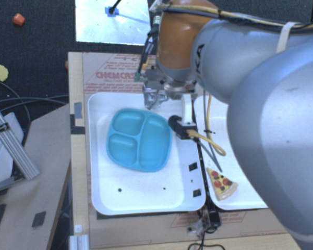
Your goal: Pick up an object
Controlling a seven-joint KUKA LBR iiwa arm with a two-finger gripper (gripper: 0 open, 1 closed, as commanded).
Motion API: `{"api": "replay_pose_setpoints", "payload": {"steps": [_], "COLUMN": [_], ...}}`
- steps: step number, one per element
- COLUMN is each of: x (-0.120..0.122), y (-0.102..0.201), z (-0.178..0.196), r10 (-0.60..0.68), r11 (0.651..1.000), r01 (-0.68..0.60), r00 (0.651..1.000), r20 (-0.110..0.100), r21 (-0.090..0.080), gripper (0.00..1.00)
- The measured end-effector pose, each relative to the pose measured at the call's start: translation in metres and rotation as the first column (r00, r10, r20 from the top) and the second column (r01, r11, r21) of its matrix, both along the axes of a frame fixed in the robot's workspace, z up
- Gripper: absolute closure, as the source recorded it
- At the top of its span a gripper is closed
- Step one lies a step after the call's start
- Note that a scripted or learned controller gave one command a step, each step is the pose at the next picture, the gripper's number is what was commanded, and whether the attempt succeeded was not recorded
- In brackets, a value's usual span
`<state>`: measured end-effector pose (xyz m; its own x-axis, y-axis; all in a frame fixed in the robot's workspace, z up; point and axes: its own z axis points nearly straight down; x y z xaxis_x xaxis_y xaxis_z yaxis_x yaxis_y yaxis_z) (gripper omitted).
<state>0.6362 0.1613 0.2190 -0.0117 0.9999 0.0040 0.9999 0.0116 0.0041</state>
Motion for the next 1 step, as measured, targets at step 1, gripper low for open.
{"api": "replay_pose_setpoints", "payload": {"steps": [1], "x": [0.0329], "y": [0.0494], "z": [-0.0488], "r10": [-0.004], "r11": [1.000], "r01": [0.004], "r00": [1.000], "r20": [-0.001], "r21": [-0.002], "gripper": [1.00]}}
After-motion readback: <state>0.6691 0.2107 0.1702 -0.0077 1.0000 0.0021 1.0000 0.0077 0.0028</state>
